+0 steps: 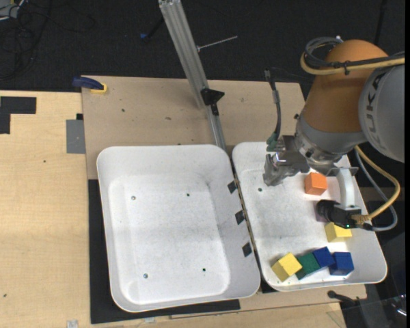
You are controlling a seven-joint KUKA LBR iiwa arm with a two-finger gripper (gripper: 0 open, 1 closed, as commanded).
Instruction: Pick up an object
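My gripper (273, 174) hangs over the upper left part of the right bin (273, 231), with bare white floor below it. An orange block (316, 183) lies just to its right, apart from it. A yellow block (338, 231) rests lower at the right side. Along the bin's front edge sit another yellow block (285, 266), a green block (307, 265) and two blue blocks (322, 256) (342, 262), packed close together. I see nothing carried under the gripper.
The left bin (123, 162) stands beside the right one, joined by black clips at the shared rim. A slanted aluminium rail (188, 53) rises behind the bins. A blue and yellow clamp (89, 83) lies at the bench's back left.
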